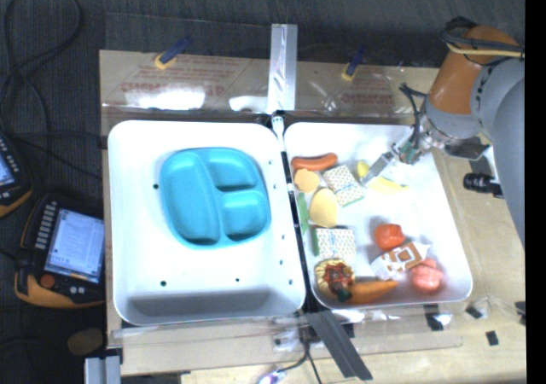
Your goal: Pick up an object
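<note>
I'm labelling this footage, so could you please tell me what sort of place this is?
Probably a robotics lab bench for grasping trials: two white bins, toy food such as a carrot, and a handheld control pendant beside the bench.

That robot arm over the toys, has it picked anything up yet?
Not yet, as far as this view shows. The gripper is low in the right bin, close beside a small yellow piece, but nothing is visibly held. The hot dog, carrot and other toys lie in the bin. Grasping and lifting remain.
</note>
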Available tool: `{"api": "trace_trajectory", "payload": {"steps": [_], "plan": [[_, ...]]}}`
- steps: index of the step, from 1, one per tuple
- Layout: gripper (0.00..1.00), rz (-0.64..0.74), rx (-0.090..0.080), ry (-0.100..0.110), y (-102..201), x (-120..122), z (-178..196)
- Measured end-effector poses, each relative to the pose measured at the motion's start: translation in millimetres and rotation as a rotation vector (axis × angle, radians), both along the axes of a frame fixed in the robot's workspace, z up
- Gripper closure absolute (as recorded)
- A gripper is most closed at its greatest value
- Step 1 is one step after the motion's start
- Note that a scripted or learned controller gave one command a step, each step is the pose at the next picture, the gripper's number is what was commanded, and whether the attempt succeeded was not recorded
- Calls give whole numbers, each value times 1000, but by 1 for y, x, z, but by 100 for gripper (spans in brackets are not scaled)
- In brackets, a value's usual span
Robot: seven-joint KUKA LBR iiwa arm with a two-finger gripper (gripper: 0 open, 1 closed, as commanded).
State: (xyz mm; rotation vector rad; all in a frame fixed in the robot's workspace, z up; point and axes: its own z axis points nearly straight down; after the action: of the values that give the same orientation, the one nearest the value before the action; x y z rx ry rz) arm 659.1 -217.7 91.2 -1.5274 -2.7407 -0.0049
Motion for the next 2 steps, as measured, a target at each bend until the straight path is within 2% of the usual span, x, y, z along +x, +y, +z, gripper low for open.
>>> {"api": "trace_trajectory", "payload": {"steps": [1, 2], "plan": [[100, 2, -9, -12, 0, 2, 10], [100, -120, -1, 11, -2, 6, 8]]}}
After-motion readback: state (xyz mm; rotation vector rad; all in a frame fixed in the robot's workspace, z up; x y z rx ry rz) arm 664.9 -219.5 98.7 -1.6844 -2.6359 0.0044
